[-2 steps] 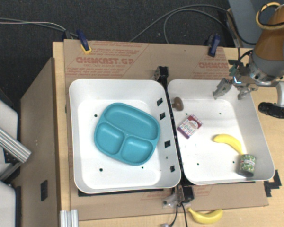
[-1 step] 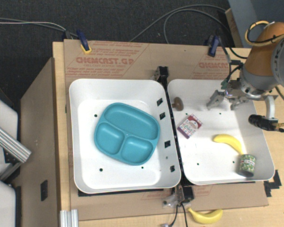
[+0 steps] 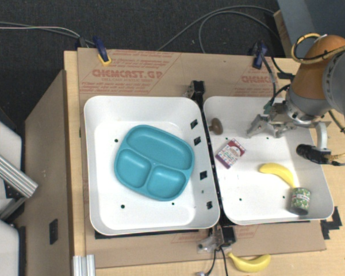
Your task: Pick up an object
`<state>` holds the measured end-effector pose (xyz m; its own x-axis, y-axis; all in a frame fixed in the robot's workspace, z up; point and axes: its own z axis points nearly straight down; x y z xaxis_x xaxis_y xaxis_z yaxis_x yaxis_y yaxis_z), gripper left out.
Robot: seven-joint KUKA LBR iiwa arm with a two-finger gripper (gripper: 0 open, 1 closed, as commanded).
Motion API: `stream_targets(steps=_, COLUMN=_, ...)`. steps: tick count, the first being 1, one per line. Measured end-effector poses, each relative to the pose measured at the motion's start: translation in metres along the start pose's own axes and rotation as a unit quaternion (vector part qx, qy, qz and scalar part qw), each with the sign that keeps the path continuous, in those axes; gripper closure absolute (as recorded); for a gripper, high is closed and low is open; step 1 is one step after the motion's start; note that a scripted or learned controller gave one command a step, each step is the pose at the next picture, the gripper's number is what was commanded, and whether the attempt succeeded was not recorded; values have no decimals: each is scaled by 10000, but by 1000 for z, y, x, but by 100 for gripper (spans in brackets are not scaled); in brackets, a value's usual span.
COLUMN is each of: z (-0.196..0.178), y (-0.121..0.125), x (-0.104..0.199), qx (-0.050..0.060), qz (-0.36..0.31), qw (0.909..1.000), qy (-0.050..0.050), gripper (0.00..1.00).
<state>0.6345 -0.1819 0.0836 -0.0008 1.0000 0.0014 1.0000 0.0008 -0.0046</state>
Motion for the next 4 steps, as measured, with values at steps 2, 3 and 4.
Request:
stream_targets(steps=2, z=-67, y=-4, x=-7, qx=-45, qz=4, qw=10000, qy=-13, gripper=100)
stream_targets(steps=3, z=-127, y=-9, x=0, qx=-55, qz=-5, qw=10000, qy=-14, gripper=100)
stream_targets(steps=4, z=-177, y=-8, x=0, qx=-56, qz=-5, qw=10000, qy=-16, gripper=100)
